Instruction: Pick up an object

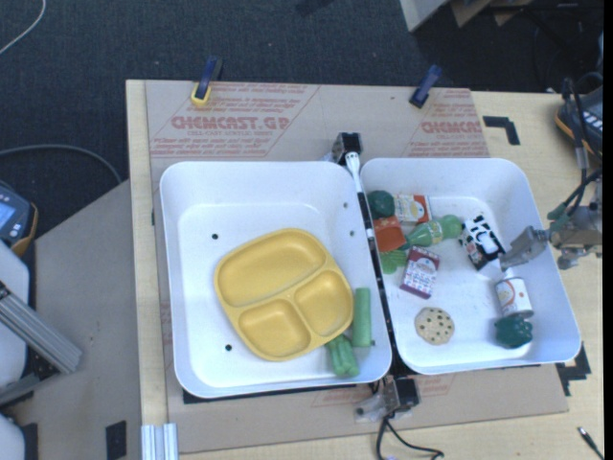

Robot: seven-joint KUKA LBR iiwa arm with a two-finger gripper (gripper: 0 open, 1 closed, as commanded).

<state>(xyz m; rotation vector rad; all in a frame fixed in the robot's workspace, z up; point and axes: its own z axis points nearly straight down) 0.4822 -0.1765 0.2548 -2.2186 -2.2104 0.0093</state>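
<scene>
The right bin holds several toy foods. Among them are a chocolate-chip cookie, a maroon packet, a black-and-white item, a small white can and a dark green piece. A green lump, a small carton, a pale green bottle and an orange piece crowd the bin's far left. My gripper reaches in low over the bin's right side, just above the can and right of the black-and-white item. Nothing visible is held in it.
The left bin carries a yellow divided plate. Two green vegetable pieces lie against that bin's right wall. Clamps hold the board at the back. Cables and gear sit at the far right.
</scene>
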